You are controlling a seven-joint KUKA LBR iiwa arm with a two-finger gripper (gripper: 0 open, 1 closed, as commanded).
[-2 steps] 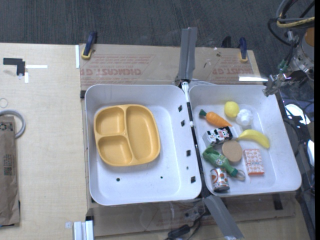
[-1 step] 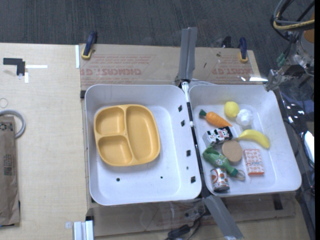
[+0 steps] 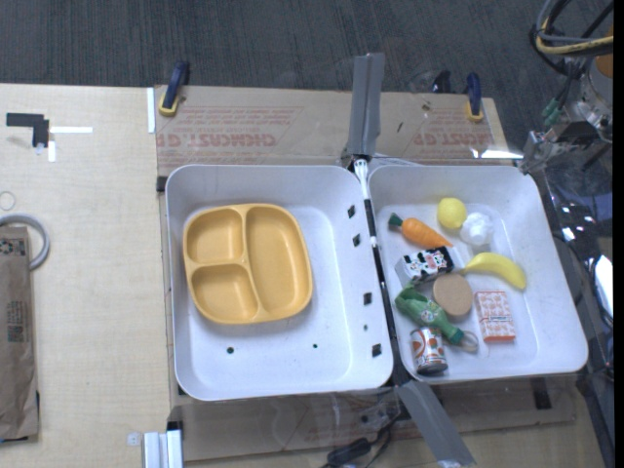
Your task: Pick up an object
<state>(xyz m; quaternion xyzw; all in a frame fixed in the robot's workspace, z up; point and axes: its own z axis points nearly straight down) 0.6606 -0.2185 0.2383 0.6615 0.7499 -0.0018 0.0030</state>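
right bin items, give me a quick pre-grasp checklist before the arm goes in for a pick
1. Objects present in the right bin: ok, several toys lie there.
2. An easy target with space around it: ok, the banana lies apart from the carrot.
3. Crowding in the lower cluster: not ok, the can, green toy and brown disc sit tight together.
4. Gripper out of the bin: ok, the arm sits at the upper right, outside the bin.
5. Left bin irrelevant to the pick: ok, it holds the yellow divided plate.
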